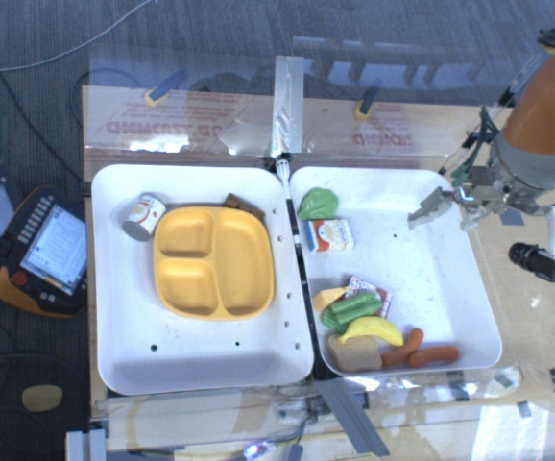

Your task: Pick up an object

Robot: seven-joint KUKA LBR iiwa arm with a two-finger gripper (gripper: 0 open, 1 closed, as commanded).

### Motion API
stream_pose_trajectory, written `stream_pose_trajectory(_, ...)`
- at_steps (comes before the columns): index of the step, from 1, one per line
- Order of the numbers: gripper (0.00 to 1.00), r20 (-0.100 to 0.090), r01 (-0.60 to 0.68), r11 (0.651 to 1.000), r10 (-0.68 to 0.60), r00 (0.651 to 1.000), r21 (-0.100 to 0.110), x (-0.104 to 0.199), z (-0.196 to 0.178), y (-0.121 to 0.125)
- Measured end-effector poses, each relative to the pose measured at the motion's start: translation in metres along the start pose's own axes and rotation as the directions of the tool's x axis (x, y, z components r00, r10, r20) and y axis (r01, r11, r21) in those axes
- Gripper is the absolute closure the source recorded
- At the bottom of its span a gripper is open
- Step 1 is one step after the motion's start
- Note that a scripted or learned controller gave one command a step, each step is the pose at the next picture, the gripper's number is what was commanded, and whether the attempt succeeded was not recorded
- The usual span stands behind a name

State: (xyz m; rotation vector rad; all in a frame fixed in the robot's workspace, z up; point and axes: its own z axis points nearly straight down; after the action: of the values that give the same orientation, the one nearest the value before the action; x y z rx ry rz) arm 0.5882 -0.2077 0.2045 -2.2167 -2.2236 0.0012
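Right bin point(450, 286): a shallow white bin was seen directly under and to the left of the gripper; its upper half was mostly bare, and the toy food was gathered along its left wall and near corner.
Contents near the gripper: a green leafy piece point(318, 203) and a small orange-and-white carton point(332, 235) were placed at the far left side of the bin, well to the left of the gripper.
Contents further off: a green pepper point(350, 309), a yellow banana point(374, 329), a brown bread slice point(356, 353), two red sausages point(422, 353) and a small printed packet point(369, 294) were piled together, below and left of the gripper, well apart from it.
Left bin point(114, 353): it was set beside the right bin, farther left of the gripper; a yellow compartment plate point(213, 261) was held in it, with a small can point(144, 216) lying on its side just beside the plate's upper left corner.
Gripper point(431, 207): it was hung over the right bin's upper right part, above bare floor; nothing was seen between its fingers, and how far open they were could not be told.
Bench point(518, 305): a light wooden top was seen to the right, with clear taped sheeting point(210, 123) behind the bins.
Room: grey carpet point(66, 8) with cables was seen beyond, and a handheld control pendant point(42, 253) lay on the floor far left of the gripper.
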Motion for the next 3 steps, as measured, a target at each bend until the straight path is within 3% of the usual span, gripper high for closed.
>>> stream_pose_trajectory(1,0.00,0.001,-0.073,0.997,0.073,0.997,-0.001,0.001,-0.011,0.030)
stream_pose_trajectory(2,0.00,0.004,-0.035,0.999,0.035,0.999,0.001,0.033,0.104,0.080)
stream_pose_trajectory(3,0.00,0.005,0.094,0.996,-0.094,0.996,-0.010,0.115,0.115,0.084)
